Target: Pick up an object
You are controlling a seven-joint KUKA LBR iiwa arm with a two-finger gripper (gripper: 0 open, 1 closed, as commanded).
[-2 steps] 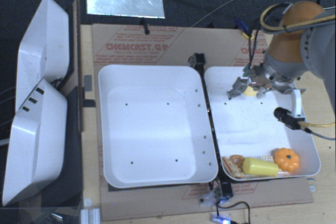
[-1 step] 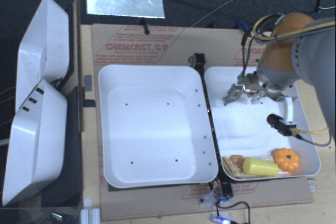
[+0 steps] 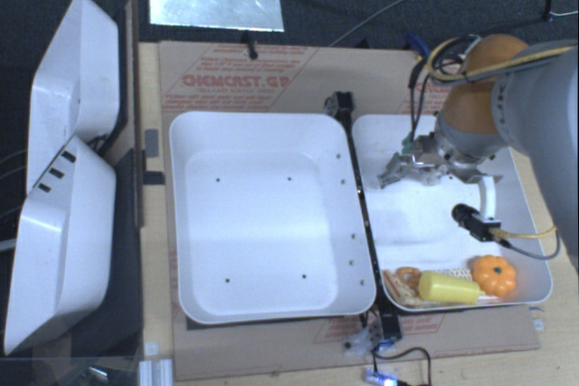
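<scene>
Brownish item point(image 3: 407, 277) behind the yellow object point(image 3: 447, 287) – partly hidden, too small to identify.

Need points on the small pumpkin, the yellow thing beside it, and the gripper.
pumpkin point(image 3: 494, 274), camera view, on its orange body.
yellow object point(image 3: 447, 287), camera view, on the middle of its long side.
gripper point(image 3: 393, 173), camera view, at the tip over the right bin.

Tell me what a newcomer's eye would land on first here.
The grey arm with its orange band reaches in from the right, its gripper over the right bin. A bright cluster sits along that bin's near edge: an orange pumpkin, a yellow object and a pretzel-like piece. The left bin lies beside it.
</scene>
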